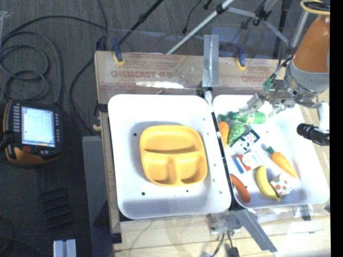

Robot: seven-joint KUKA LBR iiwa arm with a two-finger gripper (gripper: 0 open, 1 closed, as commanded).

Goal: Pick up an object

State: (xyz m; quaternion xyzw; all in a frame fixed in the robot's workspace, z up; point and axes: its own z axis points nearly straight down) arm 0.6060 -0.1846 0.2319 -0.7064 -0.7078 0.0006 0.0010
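A yellow divided tray [173, 155] is being held in the left bin [120, 143]. In the right bin [311, 159], a banana [263, 182], two carrots [284, 163] and a green bottle [247, 117] are being kept. The gripper [261, 101] is being positioned over the bottle at upper right; its grip cannot be told.

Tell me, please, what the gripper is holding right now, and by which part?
It cannot be told: the gripper sits low over the green items at the right bin's far end, with nothing visibly between its fingers.
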